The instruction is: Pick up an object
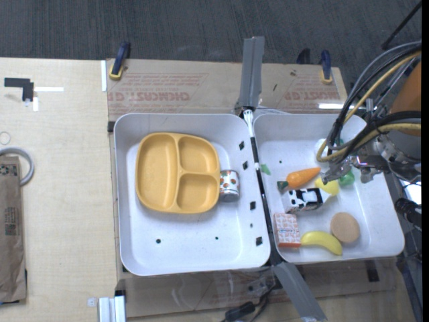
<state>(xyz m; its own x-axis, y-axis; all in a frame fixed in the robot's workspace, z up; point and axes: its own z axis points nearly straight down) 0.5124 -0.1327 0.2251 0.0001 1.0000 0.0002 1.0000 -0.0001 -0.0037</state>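
The right bin (375,250) holds several toys. An orange carrot (303,176) lies near the middle, with a black-and-white cow figure (305,198) just below it. A small yellow piece (328,188) and a green piece (346,178) lie beside them. My gripper (333,175) hangs low over the right end of the carrot, right at the yellow and green pieces. Cables and the wrist hide its tip. At the front of the bin lie a red-and-white box (287,230), a banana (322,241) and a brown round object (345,227).
The left bin (134,247) holds a yellow divided plate (177,173) with a small printed can (228,185) at its right edge. The arm's cables (362,113) loop over the right bin's back right corner. A metal divider (252,72) stands between the bins.
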